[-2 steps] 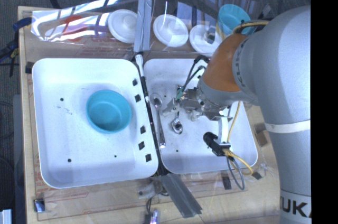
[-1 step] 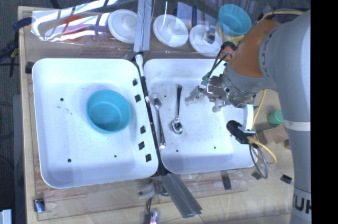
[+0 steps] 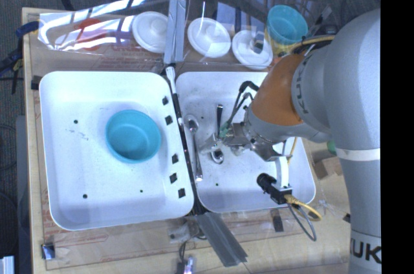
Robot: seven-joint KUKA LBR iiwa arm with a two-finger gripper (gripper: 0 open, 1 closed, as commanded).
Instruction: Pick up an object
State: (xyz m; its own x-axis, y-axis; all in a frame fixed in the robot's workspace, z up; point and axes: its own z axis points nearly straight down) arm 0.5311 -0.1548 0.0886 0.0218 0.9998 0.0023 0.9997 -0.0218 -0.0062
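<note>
Much of the right bin (image 3: 213, 201) is covered by the grey arm (image 3: 336, 98), which is cut off at the right and bottom edges. The tool (image 3: 223, 140) is too small and cluttered for its state to be told. The metal utensils (image 3: 192, 130) beneath it are partly hidden.
</note>
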